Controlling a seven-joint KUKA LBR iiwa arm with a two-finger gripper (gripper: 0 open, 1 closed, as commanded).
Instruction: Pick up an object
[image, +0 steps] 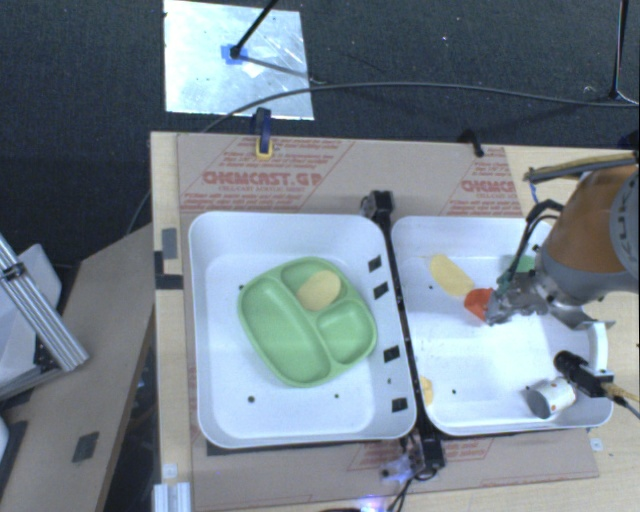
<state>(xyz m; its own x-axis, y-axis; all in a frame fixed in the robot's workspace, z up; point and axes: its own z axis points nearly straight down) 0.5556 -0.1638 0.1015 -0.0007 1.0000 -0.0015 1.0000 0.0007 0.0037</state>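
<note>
The left bin (215, 330) holds a green divided plate (305, 322) at its centre, and a pale yellow rounded piece (320, 289) sits in the plate's compartment at about one o'clock. Across the black clips at the seam, the right bin (470, 405) carries a yellow banana-shaped object (449, 275) toward eleven o'clock of its floor, and a small yellow bit (426, 389) lies by the seam at about eight o'clock. Just beside the banana's lower end, an orange-red object (478, 302) touches the tip of the gripper (497, 309); whether it grips that object cannot be told. A white cylindrical object (549, 398) lies at five o'clock.
</note>
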